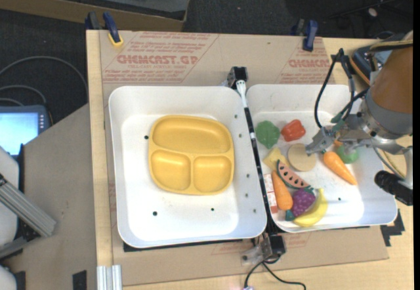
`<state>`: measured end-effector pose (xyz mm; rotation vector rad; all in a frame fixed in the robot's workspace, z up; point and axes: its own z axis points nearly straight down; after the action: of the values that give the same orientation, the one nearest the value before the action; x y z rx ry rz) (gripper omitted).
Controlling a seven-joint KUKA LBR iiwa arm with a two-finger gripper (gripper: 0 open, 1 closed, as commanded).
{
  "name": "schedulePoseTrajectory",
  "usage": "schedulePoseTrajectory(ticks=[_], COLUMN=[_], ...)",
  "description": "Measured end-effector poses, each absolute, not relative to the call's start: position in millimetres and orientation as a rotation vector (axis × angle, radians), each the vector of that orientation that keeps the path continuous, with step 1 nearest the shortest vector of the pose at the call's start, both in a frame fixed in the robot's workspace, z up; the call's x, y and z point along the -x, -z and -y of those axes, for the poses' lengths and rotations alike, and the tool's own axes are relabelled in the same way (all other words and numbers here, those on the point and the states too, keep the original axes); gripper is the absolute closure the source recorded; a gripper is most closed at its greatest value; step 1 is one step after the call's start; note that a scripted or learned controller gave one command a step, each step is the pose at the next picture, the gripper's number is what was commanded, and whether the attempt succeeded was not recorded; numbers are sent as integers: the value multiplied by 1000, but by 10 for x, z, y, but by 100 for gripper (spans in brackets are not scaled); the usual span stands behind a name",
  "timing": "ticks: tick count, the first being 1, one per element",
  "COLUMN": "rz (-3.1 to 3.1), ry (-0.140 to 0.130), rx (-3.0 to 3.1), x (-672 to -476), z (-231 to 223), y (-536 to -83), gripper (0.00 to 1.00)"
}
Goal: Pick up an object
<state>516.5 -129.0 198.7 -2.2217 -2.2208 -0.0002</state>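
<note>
The right bin (374, 213) holds several toy foods: a green leafy piece (267, 132), a red pepper (293, 129), a beige disc (302, 159), a large carrot (340, 166), a watermelon slice (293, 176), a small carrot (282, 193), purple grapes (302, 201) and a banana (314, 212). My gripper (326, 142) hangs low over the right bin, just above the beige disc and the top end of the large carrot. The arm's body hides a green item (351, 155) partly. I see nothing lifted.
The left bin (131, 203) carries a yellow divided plate (191, 153). A black-and-white cable and rail (246, 118) run along the seam between the bins. Clamps (308, 34) sit at the bench's back edge.
</note>
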Motion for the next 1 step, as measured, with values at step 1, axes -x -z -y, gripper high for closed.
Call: schedulePoseTrajectory(ticks=[1], rz=[2213], ry=[-5], rx=[2229], x=[-4766], z=[2119], y=[-804], gripper=[0])
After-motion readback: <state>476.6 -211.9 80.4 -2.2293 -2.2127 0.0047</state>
